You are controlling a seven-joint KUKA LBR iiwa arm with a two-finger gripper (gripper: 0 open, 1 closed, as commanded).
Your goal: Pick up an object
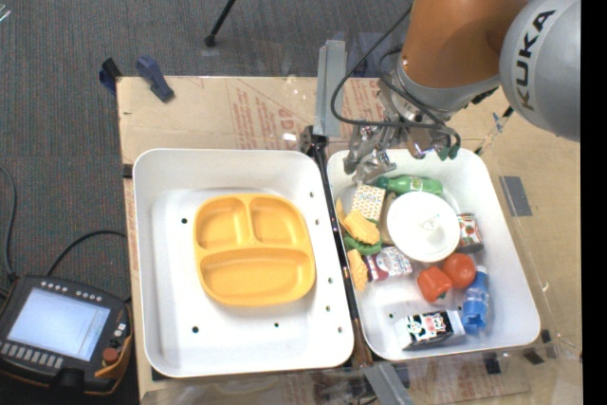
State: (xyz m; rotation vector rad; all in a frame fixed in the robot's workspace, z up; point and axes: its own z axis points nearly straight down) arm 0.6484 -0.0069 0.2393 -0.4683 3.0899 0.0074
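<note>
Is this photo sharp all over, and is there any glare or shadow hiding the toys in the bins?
In the camera view, focus is fair across both shallow white bins, the divided yellow plastic plate crisp; light is even and soft, with faint shadow under the two-finger gripper; the round white lid looks slightly washed out; small toys lack fine detail.

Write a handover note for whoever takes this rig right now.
Gripper: low over the back-left corner of the right white bin; finger state unreadable, nothing seen held.
Right bin: round white plastic lid, green bottle, red tomato, blue bottle, black-and-white milk carton, more toy food.
Left white bin: yellow divided plate.
Done: no pick confirmed.
Left: grasp and lift one object.
</note>
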